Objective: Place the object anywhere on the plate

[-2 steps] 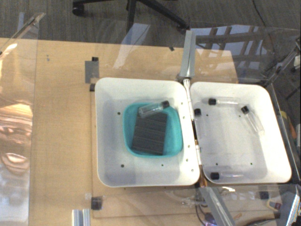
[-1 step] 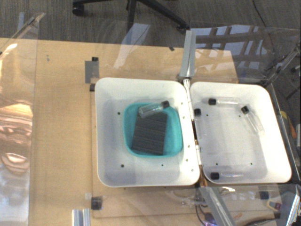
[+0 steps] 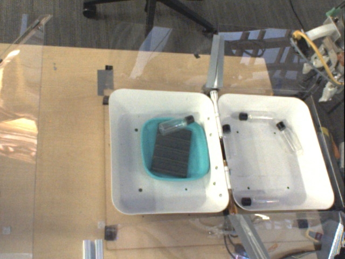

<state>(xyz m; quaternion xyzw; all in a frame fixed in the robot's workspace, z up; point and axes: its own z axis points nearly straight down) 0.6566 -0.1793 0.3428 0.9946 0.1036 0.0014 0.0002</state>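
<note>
Here, a clear plastic tube with a black cap (image 3: 176,124) lies tilted on the far rim of a teal square plate (image 3: 202,155), its capped end pointing right and its other end resting on a dark grey ribbed rectangular block (image 3: 172,152) that covers the plate's middle. The plate sits in the left shallow white bin (image 3: 124,161). In the right white bin (image 3: 307,161) lie 4 more clear tubes with black caps. Both bins rest on a light wooden desk (image 3: 54,161). At the upper right, part of the arm with yellow cabling (image 3: 322,53) hangs beyond the bins; whether the tool is clenched or released I cannot tell.
</note>
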